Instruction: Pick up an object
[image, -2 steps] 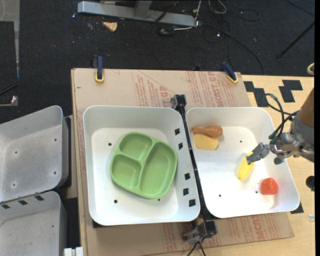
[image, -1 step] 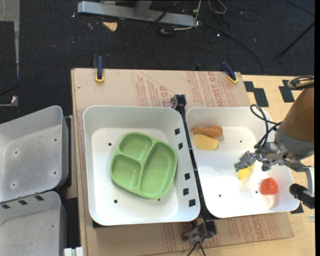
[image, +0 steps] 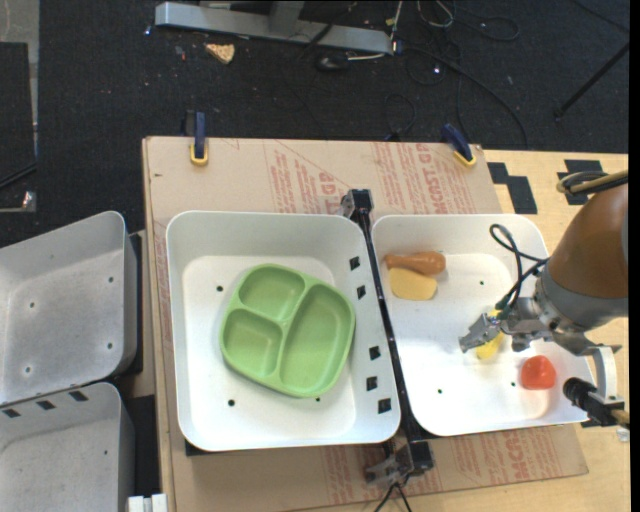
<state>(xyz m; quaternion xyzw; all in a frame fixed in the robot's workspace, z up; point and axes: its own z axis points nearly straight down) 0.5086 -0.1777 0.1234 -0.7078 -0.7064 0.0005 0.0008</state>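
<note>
Jaws low in right bin (image: 455, 415), over small yellow piece (image: 488, 348); grip state unclear. Red object (image: 538, 372) just beside. Green divided plate (image: 288, 328) in left bin (image: 190, 300).

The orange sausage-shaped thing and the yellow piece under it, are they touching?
Cannot tell. In the camera view the orange piece lies right against the yellow piece, with no clear gap or overlap.

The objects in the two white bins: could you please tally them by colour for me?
Green: 1, the divided plate
Orange: 1, the sausage-shaped piece
Yellow: 2, the pale slice and the small piece by the gripper
Red: 1, the round piece
Total: 5
</note>
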